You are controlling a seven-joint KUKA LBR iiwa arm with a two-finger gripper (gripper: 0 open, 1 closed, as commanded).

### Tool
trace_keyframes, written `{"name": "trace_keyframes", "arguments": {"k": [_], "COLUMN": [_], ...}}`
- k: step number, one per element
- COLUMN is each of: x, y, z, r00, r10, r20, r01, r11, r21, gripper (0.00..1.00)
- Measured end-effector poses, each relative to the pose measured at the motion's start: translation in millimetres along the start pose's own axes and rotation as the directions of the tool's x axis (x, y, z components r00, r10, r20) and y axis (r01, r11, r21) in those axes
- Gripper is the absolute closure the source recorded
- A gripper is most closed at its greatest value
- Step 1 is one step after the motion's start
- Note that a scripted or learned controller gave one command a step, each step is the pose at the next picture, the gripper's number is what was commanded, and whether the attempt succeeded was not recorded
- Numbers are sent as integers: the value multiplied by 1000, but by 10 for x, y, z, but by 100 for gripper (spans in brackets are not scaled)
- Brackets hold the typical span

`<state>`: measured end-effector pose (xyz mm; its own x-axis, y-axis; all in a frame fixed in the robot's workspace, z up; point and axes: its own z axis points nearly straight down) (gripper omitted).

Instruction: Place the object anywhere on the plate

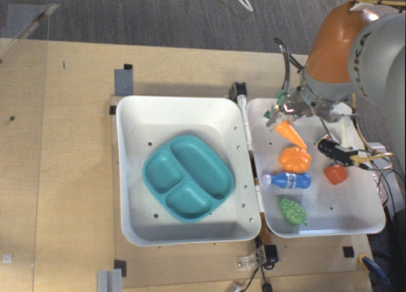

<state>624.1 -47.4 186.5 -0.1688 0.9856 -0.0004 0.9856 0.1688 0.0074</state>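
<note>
Hovering at the far edge of the right bin point(355, 221), the gripper point(283, 112) sits just above the carrot point(290, 132); whether it is open or gripping cannot be told. Carrot's long axis runs diagonally, leafy end toward the gripper. Teal plate point(187, 178) lies in the left bin point(133, 157), well apart to the left

We see the arm point(355, 43) cut off by the right edge, and it hides part of the right bin point(317, 224).
</note>
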Motion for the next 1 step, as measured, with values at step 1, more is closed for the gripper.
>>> {"name": "trace_keyframes", "arguments": {"k": [1], "x": [759], "y": [-227], "z": [9], "r00": [980], "r10": [-198], "r20": [-1], "r01": [198], "r11": [980], "r21": [2], "gripper": [100]}}
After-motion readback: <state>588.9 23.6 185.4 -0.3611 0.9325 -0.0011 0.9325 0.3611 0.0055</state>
